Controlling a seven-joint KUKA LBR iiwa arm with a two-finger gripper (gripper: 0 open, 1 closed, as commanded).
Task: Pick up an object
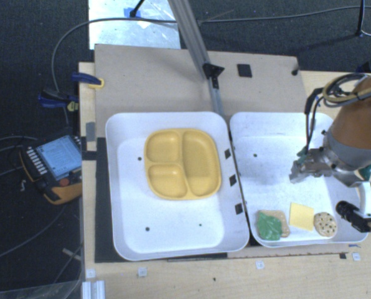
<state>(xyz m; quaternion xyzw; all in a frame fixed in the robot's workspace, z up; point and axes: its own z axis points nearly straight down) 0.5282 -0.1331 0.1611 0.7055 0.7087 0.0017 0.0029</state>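
Note:
Three small food items lie along the near edge of the right bin (260, 136): a toast with a green topping (271, 225), a yellow cheese slice (301, 216) and a round chocolate-chip cookie (325, 224). My gripper (300, 169) hangs over the right side of this bin, up and slightly left of the cheese slice and apart from all three items. The grey arm with its orange band (357, 126) enters from the right edge and covers the bin's right rim.
The left bin (129, 185) holds a yellow divided plate (182, 163) near its middle. A slanted metal pole (195, 36) crosses the back of the bench. Cables, clamps and a small blue device (56, 157) lie on the floor to the left.

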